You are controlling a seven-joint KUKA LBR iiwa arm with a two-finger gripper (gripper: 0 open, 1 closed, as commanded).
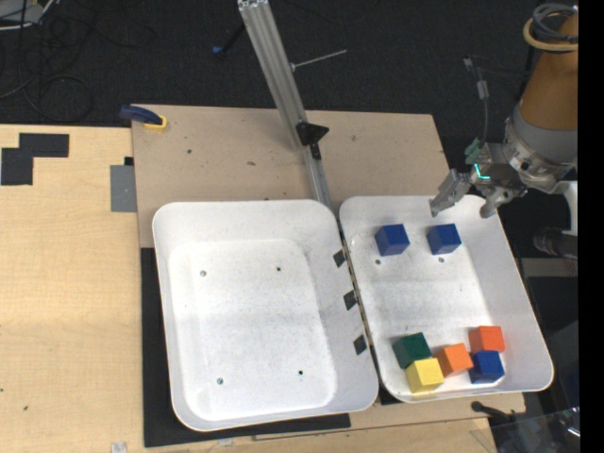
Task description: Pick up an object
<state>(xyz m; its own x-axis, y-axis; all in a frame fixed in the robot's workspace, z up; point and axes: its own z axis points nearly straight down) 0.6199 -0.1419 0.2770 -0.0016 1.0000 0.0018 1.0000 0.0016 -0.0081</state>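
Right bin (510, 281) holds seven cubes: three blue, two orange, one green, one yellow.

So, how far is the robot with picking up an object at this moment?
Nothing looks picked up yet. All seven cubes lie in the right bin. The gripper is spread open above that bin's far edge, close to the nearer blue cube, with nothing between its fingers. Left to do: descend, close on a cube and lift it.
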